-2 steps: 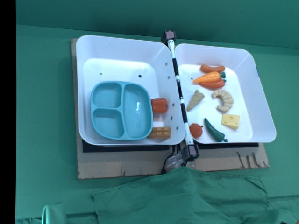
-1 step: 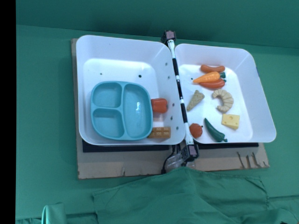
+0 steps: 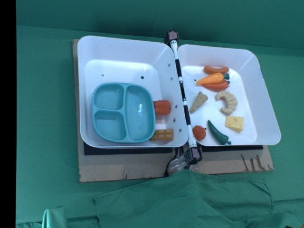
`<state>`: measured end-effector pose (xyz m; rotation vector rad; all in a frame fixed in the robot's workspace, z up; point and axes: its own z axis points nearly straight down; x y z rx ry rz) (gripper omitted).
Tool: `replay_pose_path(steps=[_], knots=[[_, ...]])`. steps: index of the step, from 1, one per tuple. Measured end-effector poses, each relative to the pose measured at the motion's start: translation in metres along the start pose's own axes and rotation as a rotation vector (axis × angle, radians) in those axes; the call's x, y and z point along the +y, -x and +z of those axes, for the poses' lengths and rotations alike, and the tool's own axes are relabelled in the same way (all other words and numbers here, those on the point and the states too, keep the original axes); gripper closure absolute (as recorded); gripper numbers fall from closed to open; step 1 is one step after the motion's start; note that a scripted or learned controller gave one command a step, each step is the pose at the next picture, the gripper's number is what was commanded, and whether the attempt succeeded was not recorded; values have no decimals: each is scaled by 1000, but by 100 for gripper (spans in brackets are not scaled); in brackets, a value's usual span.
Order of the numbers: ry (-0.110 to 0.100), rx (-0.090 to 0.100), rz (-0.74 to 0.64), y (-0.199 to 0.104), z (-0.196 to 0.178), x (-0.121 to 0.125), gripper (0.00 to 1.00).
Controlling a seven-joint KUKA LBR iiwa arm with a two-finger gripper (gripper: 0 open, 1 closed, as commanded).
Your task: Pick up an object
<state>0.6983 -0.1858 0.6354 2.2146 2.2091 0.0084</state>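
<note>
In the right bin [image 3: 266, 127], toy foods beside a carrot [image 3: 212, 80]

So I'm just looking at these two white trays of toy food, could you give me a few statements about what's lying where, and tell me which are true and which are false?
1. The teal divided plate lies in the left bin. True.
2. The carrot lies in the left bin. False: it lies in the right bin, near the far end.
3. The cheese wedge lies in the same bin as the shrimp. True.
4. The green pepper rests on the plate. False: it lies in the right bin, beside the tomato.
5. The waffle piece lies beside the plate in the left bin. True.
</note>
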Motion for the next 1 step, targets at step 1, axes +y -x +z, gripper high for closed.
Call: replay_pose_path(steps=[1], knots=[[-6,1,1,0,2,0,0]])
